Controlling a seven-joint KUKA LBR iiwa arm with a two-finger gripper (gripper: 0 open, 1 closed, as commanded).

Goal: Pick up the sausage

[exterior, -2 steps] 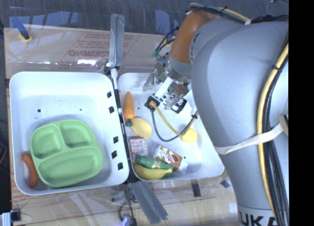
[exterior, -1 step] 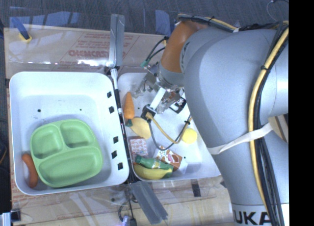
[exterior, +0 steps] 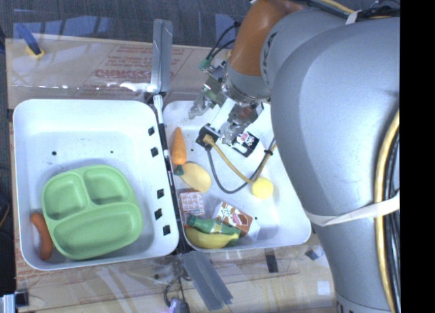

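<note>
Where the left white bin (exterior: 27,118) meets its near left corner, we see the reddish-brown sausage (exterior: 42,235) lying just beside the green plastic tray with three parts (exterior: 92,211). Well apart, the big grey arm with its orange band (exterior: 253,33) bends down over the right white bin (exterior: 292,227). Its gripper (exterior: 228,118) hangs above the orange carrot (exterior: 178,146). We cannot tell its grip.

A green divided plate (exterior: 92,211) is lying in the left bin (exterior: 81,118). In the right bin (exterior: 289,233), a carrot (exterior: 178,146), lemon (exterior: 195,176), yellow ball (exterior: 262,187), banana (exterior: 211,238) and 2 packets are sitting.
</note>
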